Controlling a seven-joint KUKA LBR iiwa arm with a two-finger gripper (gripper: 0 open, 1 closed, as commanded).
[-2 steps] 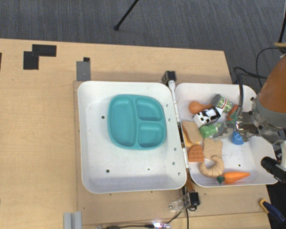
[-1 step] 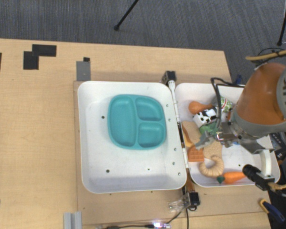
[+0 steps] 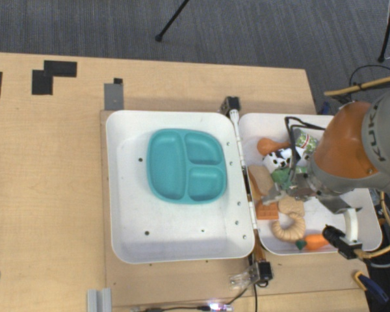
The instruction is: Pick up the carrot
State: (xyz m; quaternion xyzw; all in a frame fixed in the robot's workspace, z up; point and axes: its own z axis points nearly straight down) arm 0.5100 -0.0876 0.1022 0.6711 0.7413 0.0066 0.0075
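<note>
On the counter (image 3: 52, 194), the carrot (image 3: 314, 242) lies at the near edge of the right bin (image 3: 370, 236) beside a tan ring toy (image 3: 290, 227), while the end effector (image 3: 287, 182) hangs low among the clutter farther back, its grip impossible to tell.

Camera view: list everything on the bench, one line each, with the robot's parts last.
Left bin: one, white, centre of the bench.
Divided plate: one, teal, three compartments, in the left bin.
Right bin: one, white, beside the left bin.
Carrot: one, orange with green top, near edge of the right bin.
Ring toy: one, tan, beside the carrot.
Orange toy: one, far part of the right bin.
Black-and-white toy: one, next to it.
Other items under the arm: too hidden to tell.
Arm: one, grey with orange band, over the right bin.
</note>
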